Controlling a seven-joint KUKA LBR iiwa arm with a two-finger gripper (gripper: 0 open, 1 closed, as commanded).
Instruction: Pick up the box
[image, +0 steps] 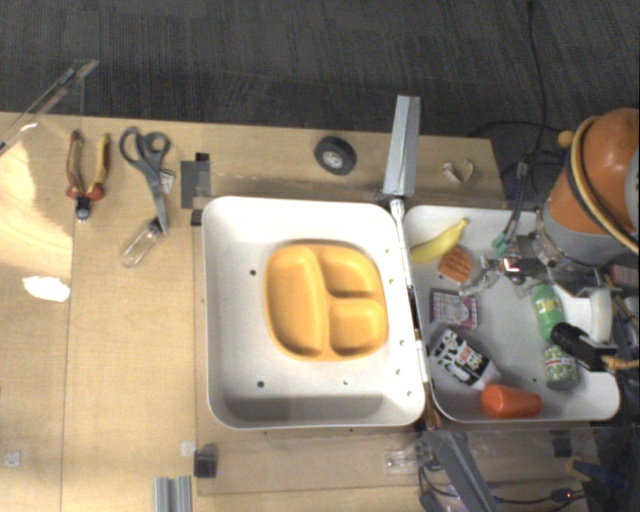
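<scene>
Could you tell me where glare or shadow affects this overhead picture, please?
In the camera view, strong glare washes out the bench at far left; the left bin holds soft shadow along its lower wall; the yellow tray is evenly lit.

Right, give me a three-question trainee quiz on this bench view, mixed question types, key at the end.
1. True or false: the yellow divided tray sits in the left bin.
2. Which lies nearest the right bin's front edge? A) banana B) orange carrot-like item C) green bottle
3. Fill in: on the bare bench left of the bins, beside the scissors, lies a pair of ____.

Key: 1 true; 2 B; 3 pliers.
</scene>
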